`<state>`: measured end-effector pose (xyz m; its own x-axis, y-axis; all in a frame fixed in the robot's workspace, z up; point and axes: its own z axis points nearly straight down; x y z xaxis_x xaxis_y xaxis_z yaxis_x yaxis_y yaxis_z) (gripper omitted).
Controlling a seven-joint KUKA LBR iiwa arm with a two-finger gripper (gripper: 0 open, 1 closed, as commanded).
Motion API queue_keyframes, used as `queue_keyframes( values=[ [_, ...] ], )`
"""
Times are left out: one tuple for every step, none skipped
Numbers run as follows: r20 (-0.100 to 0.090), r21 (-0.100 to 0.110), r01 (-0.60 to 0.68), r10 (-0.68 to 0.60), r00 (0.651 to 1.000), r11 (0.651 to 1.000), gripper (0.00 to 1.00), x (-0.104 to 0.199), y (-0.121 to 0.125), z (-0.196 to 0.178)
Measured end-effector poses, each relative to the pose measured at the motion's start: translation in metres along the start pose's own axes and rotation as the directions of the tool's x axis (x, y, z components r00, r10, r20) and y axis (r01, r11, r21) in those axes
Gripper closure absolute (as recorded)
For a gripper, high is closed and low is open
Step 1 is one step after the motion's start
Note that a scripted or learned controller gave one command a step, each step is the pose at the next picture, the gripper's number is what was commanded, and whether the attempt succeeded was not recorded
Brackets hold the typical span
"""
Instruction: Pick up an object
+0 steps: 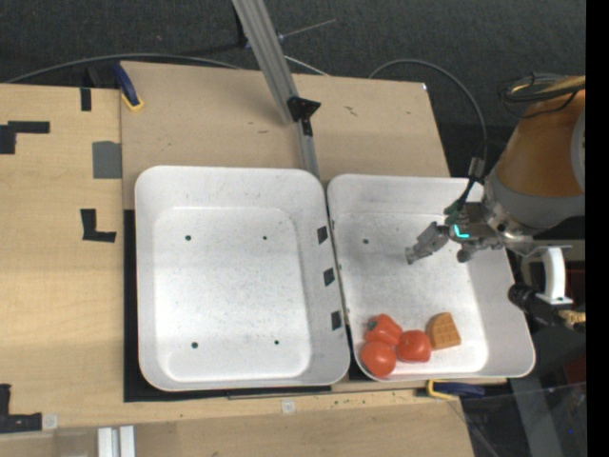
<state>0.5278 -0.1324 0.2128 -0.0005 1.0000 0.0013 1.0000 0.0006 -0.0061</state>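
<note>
Red pieces hugging right bin's near wall

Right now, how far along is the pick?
Done: the gripper is already over the right bin, near its middle. In hand: nothing is visible between its fingers. Left: the red pieces and the tan block lie untouched in that bin's near corner, so descent, grasp and lift remain.

Claw above right bin, unladen.
</note>
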Motion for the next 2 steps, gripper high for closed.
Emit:
queue_keyframes(
  values=[
    [0.001,-0.004,0.001,-0.001,1.0,1.0,0.0,0.0,0.001,-0.002],
    [0.0,0.001,0.001,-0.001,1.0,1.0,0.0,0.009,-0.004,0.047]
  ],
)
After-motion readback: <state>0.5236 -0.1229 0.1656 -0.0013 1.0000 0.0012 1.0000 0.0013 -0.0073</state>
